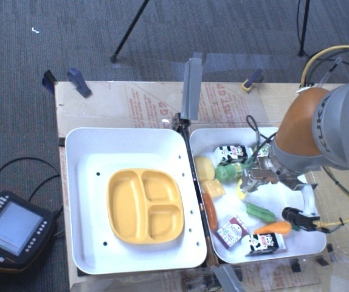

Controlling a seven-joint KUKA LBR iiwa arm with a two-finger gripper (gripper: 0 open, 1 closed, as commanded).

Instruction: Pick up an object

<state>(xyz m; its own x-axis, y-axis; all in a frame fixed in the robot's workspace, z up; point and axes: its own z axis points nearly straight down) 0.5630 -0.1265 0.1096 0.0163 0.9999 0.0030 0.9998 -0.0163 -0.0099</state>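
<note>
While the pincer (255, 178) is lowered into the right bin (311, 239), a green object (227, 173) is found just to its left, touching or nearly so; whether the pincer is open or closed cannot be told, so no grasp is confirmed

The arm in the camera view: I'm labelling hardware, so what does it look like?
A bulky grey arm with a broad, rounded orange band above the wrist. Thin dark cables loop beside the wrist, leading down to a small metallic gripper. A yellow cable arcs behind the arm.
</note>
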